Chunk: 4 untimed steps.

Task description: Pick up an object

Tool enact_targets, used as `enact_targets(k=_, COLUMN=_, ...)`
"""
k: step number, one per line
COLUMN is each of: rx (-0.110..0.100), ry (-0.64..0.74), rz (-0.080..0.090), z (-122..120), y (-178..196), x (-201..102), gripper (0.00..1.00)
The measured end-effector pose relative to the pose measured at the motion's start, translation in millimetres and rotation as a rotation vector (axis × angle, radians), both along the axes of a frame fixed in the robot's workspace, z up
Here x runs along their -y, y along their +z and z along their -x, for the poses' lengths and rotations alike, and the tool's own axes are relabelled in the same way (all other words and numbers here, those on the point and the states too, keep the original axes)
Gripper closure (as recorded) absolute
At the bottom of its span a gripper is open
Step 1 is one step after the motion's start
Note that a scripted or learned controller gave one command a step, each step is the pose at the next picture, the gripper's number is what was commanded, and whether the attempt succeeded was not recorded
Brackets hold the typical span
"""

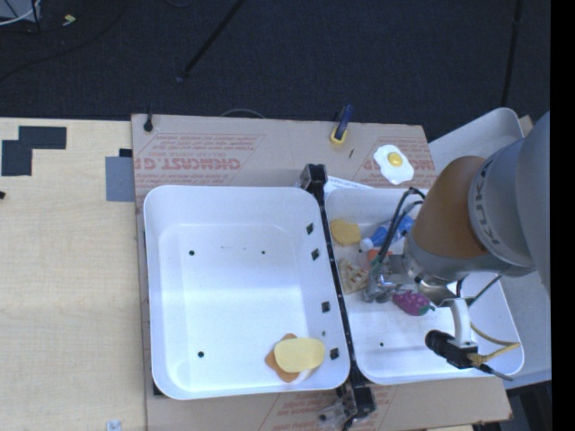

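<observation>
Nearest, in the left bin (180,241), by its near right corner: a yellow disc (299,355) lying on something orange-brown, most of that covered and hard to name.

Farther in, low over the right bin (404,363): the gripper (382,287), down among the clutter, below the orange band (449,214) of the grey arm (519,214). Open or shut, and holding anything or not: cannot tell, with the tip lost in shadow and wrist bulk.

Just right of it: a purple lump (412,304), partly hidden by the wrist; touching or apart, unclear. Just left: a tan speckled piece (355,278), too blurred to name.

Beyond, toward the far wall: a yellow round (345,232) and, beside it, a blue piece (381,237), cut off on the right by the arm. Far right part of this bin covered by the arm.

Farthest, outside the bins on the cardboard (225,155): a fried egg (393,162) and, at the far edge, a blue and yellow clamp (340,126).
</observation>
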<state>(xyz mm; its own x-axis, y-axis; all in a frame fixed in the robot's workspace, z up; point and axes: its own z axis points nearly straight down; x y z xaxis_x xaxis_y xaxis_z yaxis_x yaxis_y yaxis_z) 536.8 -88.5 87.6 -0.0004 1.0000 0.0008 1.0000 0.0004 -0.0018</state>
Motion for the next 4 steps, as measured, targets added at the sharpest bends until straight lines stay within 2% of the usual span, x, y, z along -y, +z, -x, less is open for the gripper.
enact_targets(k=1, rx=0.004, ry=-0.001, rz=0.001, z=-10.0, y=59.4, x=5.7, gripper=1.00)
enact_targets(k=2, rx=0.005, ry=0.001, rz=0.001, z=-94.9, y=13.8, x=-1.3, gripper=1.00)
enact_targets(k=3, rx=0.006, ry=-0.001, rz=0.001, z=-108.4, y=78.6, x=-6.8, gripper=1.00)
enact_targets(k=4, rx=0.015, ry=-0.005, rz=-0.001, z=-44.6, y=12.7, x=53.6, gripper=1.00)
